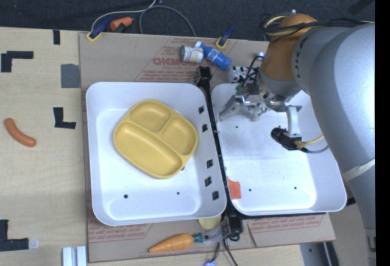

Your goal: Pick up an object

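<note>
Plate: a yellow plastic plate with three sections (156, 137) lies flat in the left white bin (103, 197).
Gripper: the silver two-finger gripper (234, 107) hangs low over the right white bin (286, 201), near its top left corner.
Grip: it holds nothing.
Gap: the plate sits well left of the gripper, across the bin divider (213, 149).
</note>
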Robot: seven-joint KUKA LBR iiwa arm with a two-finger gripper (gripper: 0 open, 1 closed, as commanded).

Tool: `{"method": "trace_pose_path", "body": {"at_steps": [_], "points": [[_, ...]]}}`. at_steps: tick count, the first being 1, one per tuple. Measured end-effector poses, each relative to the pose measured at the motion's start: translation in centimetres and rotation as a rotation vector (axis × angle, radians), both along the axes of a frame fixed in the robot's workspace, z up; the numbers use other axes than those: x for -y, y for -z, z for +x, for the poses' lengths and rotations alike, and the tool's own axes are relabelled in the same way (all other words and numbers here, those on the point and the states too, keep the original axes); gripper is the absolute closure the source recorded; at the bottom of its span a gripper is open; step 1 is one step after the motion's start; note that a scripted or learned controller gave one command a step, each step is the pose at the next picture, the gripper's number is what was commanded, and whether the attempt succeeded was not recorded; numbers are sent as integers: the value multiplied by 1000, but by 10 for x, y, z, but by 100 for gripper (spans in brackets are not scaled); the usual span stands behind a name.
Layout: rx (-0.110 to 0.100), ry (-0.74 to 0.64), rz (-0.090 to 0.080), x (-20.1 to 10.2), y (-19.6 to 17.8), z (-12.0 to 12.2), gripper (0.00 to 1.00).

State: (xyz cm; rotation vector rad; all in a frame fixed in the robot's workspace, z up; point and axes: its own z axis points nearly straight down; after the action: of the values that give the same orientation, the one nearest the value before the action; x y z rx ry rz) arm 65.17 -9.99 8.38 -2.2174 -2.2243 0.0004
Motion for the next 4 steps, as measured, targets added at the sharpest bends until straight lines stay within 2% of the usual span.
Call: {"method": "trace_pose_path", "body": {"at_steps": [1, 2, 3, 4], "points": [[-5, 0, -3, -4, -1, 16, 0], [1, 2, -4, -72, -105, -37, 0], [28, -3, 9, -47, -62, -32, 0], [35, -5, 15, -47, -55, -26, 0]]}}
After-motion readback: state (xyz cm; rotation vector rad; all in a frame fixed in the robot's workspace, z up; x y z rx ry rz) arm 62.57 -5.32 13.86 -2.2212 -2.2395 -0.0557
